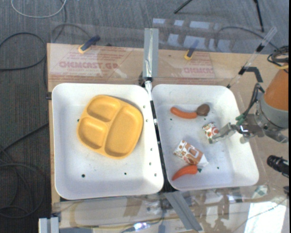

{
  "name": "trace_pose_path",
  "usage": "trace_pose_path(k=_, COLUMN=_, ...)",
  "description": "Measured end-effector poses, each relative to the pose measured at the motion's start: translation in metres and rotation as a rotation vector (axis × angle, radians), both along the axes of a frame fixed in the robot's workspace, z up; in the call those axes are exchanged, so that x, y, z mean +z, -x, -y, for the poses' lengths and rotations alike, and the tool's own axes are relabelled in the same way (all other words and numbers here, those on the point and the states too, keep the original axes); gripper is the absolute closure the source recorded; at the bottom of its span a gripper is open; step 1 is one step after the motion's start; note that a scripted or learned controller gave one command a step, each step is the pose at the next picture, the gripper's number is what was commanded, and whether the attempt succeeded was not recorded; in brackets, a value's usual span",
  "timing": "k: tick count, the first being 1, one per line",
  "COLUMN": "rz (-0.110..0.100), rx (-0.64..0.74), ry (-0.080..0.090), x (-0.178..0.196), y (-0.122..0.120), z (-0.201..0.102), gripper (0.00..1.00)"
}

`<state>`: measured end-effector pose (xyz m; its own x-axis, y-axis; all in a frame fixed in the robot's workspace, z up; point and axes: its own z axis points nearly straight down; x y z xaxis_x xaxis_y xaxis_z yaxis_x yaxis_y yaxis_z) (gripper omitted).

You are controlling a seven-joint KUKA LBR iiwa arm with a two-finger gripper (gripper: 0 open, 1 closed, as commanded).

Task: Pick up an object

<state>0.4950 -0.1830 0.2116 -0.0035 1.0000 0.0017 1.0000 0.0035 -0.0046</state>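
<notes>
In the right bin [242, 176] lie several small items. An orange sausage [184, 113] rests beside a brown round piece [202, 110] near the back. A small printed packet [210, 131] sits mid-bin, a white-and-brown carton [189, 153] lies below it, and an orange carrot [186, 172] is by the front wall. My gripper [224, 131] reaches in low from the right, and its tip is right next to the small packet's right side. Nothing is visibly held.
The left bin [68, 178] holds a yellow divided plate [110, 125]. A metal divider rail [155, 125] runs between the bins. The arm's grey wrist with its orange band [276, 91] hangs over the right bin's right wall. Cables lie on the floor to the left.
</notes>
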Motion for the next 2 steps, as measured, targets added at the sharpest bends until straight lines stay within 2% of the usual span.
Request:
trace_pose_path(k=1, rz=0.006, rx=0.165, ry=0.002, x=-0.073, y=-0.063, z=-0.026, gripper=0.00)
trace_pose_path(k=2, rz=0.017, rx=0.144, ry=0.008, x=-0.122, y=-0.093, z=0.018, gripper=0.00)
